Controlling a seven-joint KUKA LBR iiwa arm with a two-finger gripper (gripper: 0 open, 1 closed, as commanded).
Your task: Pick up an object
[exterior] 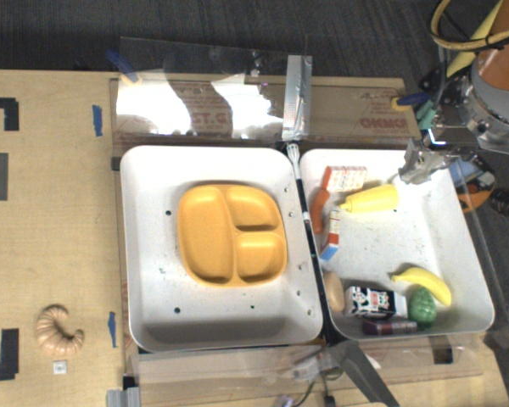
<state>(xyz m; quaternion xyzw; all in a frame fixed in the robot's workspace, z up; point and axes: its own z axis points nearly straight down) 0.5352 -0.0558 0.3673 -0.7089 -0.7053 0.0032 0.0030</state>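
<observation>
the yellow mustard bottle (370,198) lies on its side in the right bin (458,227), its nozzle end just below and left of our fingers (414,170). we cannot tell whether they are parted or closed. to grasp well, we judge we should drop lower and straddle the bottle's narrow body, clear of the red box (343,179) beside it; the banana (424,283) lies well apart.

Yellow divided tray (232,232) in left bin (144,253), croissant (58,330) (on bench)
</observation>
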